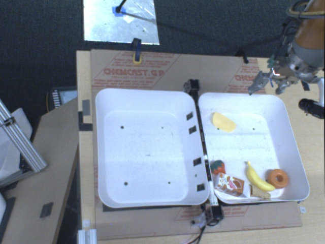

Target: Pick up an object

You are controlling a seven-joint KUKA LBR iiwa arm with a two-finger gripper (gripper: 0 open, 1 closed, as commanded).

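Note:
My gripper (268,83) hangs above the far edge of the right bin (292,131), its two fingers spread open with nothing between them. In that bin lie a pale yellow piece (223,122) near the far left, a banana (257,177) at the front, an orange ring (278,178) to its right, a small red and green item (218,166) and a printed packet (230,185) at the front left. All objects rest well below and in front of the gripper.
The left bin (101,136) stands beside the right one, joined by a dark hinge strip (199,136). Both sit on a cardboard sheet (152,70). A shiny metal plate (121,14) lies at the back.

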